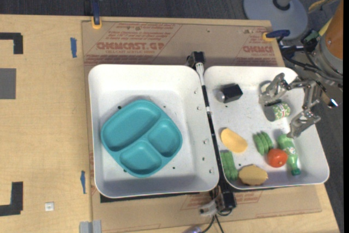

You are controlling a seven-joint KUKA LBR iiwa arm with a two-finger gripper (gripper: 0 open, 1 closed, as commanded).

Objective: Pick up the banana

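Note:
The banana [233, 140] is a short yellow piece lying in the middle of the right bin [316, 142], towards its left side. My gripper [287, 105] hangs over the upper right part of that bin, up and to the right of the banana and well apart from it. Its two metal fingers [271, 88] are spread wide, so it is open. A small green-and-white can [278, 111] lies under the gap between them, and nothing is held.
A black block [231, 92] lies at the right bin's upper left. Near the banana are a green pepper [263, 142], a red tomato [277, 157], a green bottle [293, 160], a green vegetable [228, 164] and a tan potato [253, 174]. The left bin [109, 84] holds a teal divided plate [142, 137].

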